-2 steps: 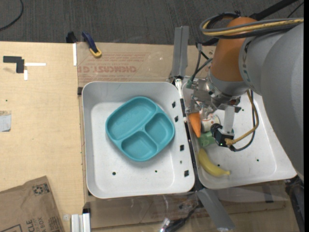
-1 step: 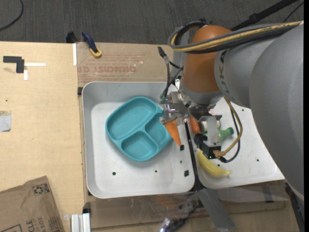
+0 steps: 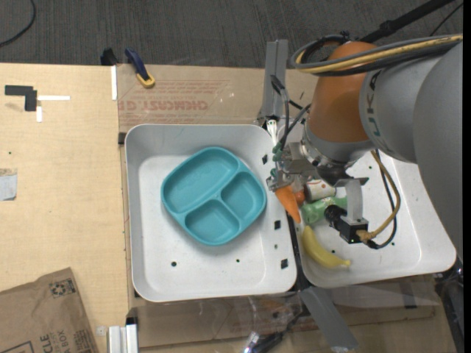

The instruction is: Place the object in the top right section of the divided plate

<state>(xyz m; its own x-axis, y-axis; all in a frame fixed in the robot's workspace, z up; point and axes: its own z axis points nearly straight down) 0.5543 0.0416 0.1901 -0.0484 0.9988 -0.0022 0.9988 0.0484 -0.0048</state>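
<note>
The carrot [image 3: 290, 203] lies just at 6 o'clock of the gripper [image 3: 283, 173], open or closed I cannot tell, with the plate [image 3: 213, 195] at 9 o'clock.

Around divided plate [image 3: 213, 195]: bare bin floor [image 3: 151, 256] left, above and below, open from overhead. To its right, blocked: bin wall [image 3: 283, 226], then arm [image 3: 368, 116] over carrot [image 3: 289, 201], green item [image 3: 316, 212], banana [image 3: 322, 250], crowded together.

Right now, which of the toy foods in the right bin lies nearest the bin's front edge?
The yellow banana. It lies closest to the front edge of the right bin, below the green piece and the orange carrot, which sit up under the arm.
</note>
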